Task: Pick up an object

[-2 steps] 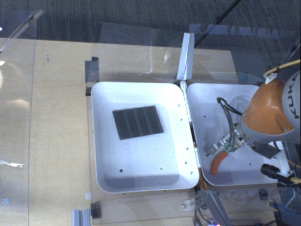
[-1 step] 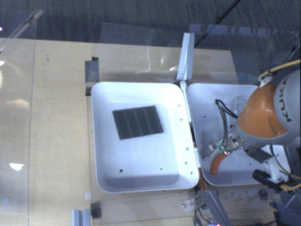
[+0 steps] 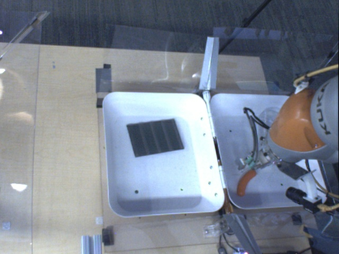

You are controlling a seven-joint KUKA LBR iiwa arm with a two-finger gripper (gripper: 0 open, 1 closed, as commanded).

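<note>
A dark grey ribbed rectangular pad [image 3: 155, 137] lies flat in the upper left part of the left bin [image 3: 122, 200]. In the right bin [image 3: 230, 120] an orange sausage-shaped object [image 3: 244, 183] rests near the front wall. My gripper [image 3: 252, 162] hangs low over the right bin, just above and slightly right of that orange object's upper end. The arm's orange band [image 3: 294, 126] and cables hide the bin floor behind the gripper. Whether the gripper touches the orange object is unclear from this angle.
A metal divider post [image 3: 208, 62] rises behind the seam between the two bins. A pale translucent shape [image 3: 267, 114] sits at the back of the right bin beside the arm. The wooden bench [image 3: 53, 142] stretches to the left.
</note>
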